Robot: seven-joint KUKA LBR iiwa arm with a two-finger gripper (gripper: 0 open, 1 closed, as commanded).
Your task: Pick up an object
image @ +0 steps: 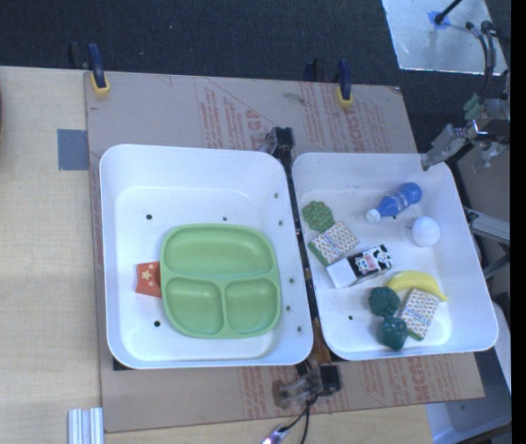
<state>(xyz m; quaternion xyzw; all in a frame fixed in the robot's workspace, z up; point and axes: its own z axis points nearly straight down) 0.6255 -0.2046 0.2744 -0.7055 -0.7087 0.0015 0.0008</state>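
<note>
**Bins loaded, nothing lifted**

Seen in right bin (447, 192): blue bottle (397, 201), white ball (425, 231), banana (417, 283), cow-print carton (360, 265), green toys. Left bin (115, 248): green divided tray (221, 279) w/ red card (148, 277) beside. Claw state: couldn't tell.

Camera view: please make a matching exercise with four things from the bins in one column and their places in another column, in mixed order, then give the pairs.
Things:
1. green tray
2. blue bottle
3. banana
4. red card

Places:
A. right bin, upper part
B. left bin, middle
C. left bin, against the tray's left edge
D. right bin, lower right

Pairs: 1-B, 2-A, 3-D, 4-C
</note>
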